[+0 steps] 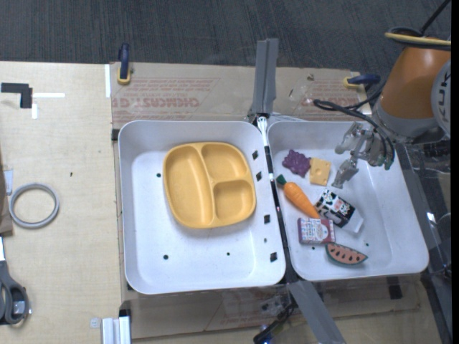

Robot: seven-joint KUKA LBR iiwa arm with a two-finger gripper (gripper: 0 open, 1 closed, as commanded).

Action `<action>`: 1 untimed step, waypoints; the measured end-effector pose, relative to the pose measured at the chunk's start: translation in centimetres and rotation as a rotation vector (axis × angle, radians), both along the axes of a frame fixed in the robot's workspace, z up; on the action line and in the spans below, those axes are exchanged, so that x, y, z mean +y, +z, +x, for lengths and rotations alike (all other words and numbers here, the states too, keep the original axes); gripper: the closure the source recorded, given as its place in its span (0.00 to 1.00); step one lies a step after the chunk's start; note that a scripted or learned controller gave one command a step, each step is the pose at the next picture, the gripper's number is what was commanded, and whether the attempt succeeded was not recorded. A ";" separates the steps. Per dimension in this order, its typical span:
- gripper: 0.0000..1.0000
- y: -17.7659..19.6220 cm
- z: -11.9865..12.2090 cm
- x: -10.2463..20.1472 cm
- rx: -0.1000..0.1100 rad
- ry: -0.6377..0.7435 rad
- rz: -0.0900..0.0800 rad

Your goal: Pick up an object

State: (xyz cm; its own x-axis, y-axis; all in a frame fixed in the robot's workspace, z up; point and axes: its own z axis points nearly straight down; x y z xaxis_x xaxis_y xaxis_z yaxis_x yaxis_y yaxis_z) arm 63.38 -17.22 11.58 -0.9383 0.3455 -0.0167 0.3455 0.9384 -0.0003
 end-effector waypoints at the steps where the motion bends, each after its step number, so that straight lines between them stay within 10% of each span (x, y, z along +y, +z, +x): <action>1: 0.00 -2.4 -2.9 6.9 0.014 -0.165 0.007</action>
State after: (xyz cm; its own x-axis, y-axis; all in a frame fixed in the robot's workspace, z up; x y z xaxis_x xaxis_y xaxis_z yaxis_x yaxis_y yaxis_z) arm 60.43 -10.29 9.19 -0.8687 0.4954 -0.0012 0.4954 0.8687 0.0005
